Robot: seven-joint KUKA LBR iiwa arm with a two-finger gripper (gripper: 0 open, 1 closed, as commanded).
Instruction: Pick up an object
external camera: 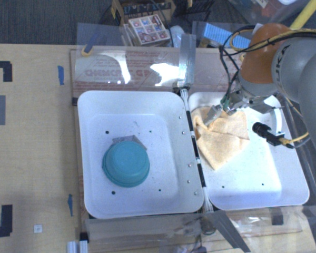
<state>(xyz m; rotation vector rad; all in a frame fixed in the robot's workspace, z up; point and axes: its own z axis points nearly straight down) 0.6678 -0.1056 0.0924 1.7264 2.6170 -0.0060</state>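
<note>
Arm reaches in from the right, gripper down at the upper-left part of the yellow cloth in the right bin. Can't tell whether it's open, closed, or has any cloth in it. Cloth lies crumpled against the bin's left wall, near the divider. Left bin holds an upside-down teal bowl with a grey scrap touching its far edge.
</note>
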